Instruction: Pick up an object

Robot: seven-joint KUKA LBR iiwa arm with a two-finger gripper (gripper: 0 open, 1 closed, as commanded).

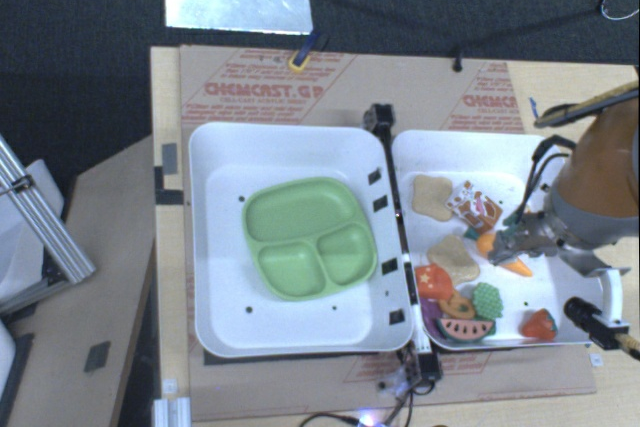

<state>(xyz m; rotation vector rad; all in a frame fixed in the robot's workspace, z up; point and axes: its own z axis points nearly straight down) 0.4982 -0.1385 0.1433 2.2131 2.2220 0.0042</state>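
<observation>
Camera view: 2 shallow white bins sit side by side mid-frame. The left white bin (215, 215) holds a pale green 3-compartment plastic plate (305, 237). The right white bin (570, 310) carries the toy food: a tan bread-slice shape (433, 197), a red-and-white printed packet (474, 205), a 2nd tan slice (455, 259), a red tomato-like piece (433, 281), a green ridged piece (487, 299), a watermelon wedge (467, 328) and a red strawberry-like piece (538, 323).

The grey arm w/ orange band enters at right-centre of the frame; its dark gripper (505, 248) is low in the right bin, tips pointing frame-left. A small orange carrot-shaped piece (516, 266) lies touching or just under the tips, long axis approx. left-right, running toward lower right. Whether the gripper is spread or closed on it can't be told; tips are a dark blur. Likely target: the carrot, directly beneath the tips, so the coming move is prob. a straight close-and-lift.
</observation>
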